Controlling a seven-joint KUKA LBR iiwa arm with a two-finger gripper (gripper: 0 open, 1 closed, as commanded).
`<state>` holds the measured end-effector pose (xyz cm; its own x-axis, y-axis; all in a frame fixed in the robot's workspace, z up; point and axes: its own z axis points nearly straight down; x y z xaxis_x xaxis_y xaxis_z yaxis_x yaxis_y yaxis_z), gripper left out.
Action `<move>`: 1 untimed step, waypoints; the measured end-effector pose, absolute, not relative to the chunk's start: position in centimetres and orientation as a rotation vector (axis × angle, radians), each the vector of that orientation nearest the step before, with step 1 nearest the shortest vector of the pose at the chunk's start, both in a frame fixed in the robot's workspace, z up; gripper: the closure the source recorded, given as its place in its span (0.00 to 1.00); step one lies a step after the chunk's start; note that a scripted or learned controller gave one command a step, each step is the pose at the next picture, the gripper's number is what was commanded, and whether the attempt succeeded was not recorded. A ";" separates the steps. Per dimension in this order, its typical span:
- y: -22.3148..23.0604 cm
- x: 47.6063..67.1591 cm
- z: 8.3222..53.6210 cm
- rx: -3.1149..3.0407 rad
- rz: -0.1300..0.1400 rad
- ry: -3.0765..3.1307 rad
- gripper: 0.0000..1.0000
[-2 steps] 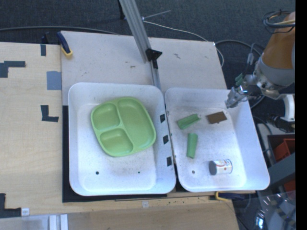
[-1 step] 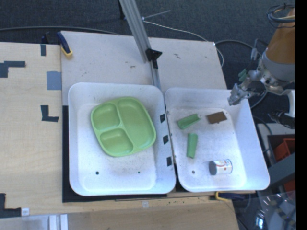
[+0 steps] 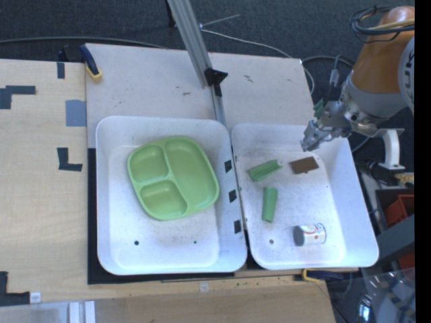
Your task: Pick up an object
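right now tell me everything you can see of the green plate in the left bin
The green plate is a pale green tray, plastic by its look, with rounded corners and three compartments: one large, two smaller. It lies flat, right side up and turned at a slant, in the middle of the left bin. Only the bin floor touches it, and its compartments hold nothing.

A: What sits at the frame's upper left?
B: A blue-and-yellow clamp [image 3: 90,62] on the bench [image 3: 40,180].
A: And top centre?
B: A slanted metal pole [image 3: 190,29].
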<state>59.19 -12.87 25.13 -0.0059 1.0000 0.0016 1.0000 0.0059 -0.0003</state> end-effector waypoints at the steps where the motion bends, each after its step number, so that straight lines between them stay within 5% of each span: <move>1: -8.6 58.6 24.0 -2.218 0.002 -2.223 1.00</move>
